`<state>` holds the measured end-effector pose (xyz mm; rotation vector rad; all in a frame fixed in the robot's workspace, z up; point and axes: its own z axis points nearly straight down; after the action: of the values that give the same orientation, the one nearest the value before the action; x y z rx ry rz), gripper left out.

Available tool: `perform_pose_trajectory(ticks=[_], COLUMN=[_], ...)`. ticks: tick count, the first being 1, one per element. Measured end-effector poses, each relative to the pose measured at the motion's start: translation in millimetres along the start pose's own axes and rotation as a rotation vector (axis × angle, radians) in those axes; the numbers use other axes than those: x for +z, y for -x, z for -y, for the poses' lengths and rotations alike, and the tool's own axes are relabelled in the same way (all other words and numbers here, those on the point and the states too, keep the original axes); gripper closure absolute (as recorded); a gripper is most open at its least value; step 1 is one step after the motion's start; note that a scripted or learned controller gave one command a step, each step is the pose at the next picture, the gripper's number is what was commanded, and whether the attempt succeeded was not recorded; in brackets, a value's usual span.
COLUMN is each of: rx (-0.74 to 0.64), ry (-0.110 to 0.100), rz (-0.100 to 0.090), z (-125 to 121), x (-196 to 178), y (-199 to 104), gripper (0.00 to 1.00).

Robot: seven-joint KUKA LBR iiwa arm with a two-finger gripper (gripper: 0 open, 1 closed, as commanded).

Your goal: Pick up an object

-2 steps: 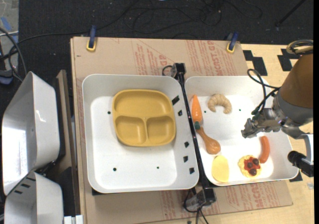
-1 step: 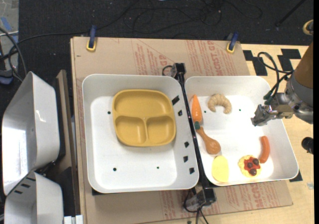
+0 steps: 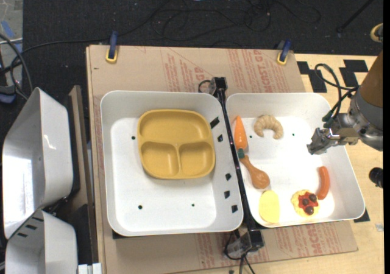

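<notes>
Sausage lies beside pizza toy, croissant well apart; jaws hover nearby, opening unclear.

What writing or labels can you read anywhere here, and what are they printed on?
Red printing on the cardboard sheet under the two white bins: it runs slanted in repeated lines and is too blurred and turned to read.
Nothing legible on the yellow divided plate, the toy foods, or the gripper.
The black marks along the bins' rims are plain shapes, not letters.
</notes>
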<state>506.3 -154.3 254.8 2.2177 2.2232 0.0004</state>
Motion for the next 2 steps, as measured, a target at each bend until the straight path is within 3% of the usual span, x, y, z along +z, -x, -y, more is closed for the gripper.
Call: perform_pose_trajectory(ticks=[2], rx=[-0.006], ry=[0.0], rz=[-0.002], z=[-13.9], x=[-8.4], y=[-107.3], gripper=[1.0])
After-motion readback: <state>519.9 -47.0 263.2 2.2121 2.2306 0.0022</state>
